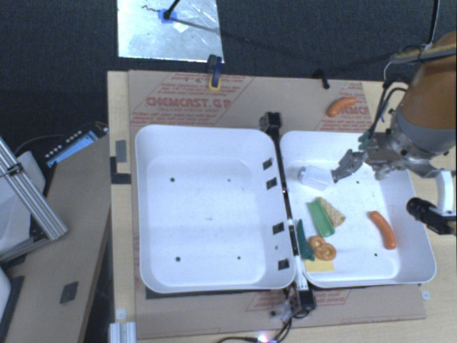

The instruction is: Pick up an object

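Over the right bin (418,263) I see the gripper (344,168) hovering just beside a pale white object (312,176) — whether the fingers are open I cannot tell. Nothing lifted yet — orange sausage (383,229), green piece (320,217) lie loose; grasp remains.

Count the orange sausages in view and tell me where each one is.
2. One sausage lies in the right bin, near its right wall. The other sausage lies outside the bins, on the cardboard behind it.
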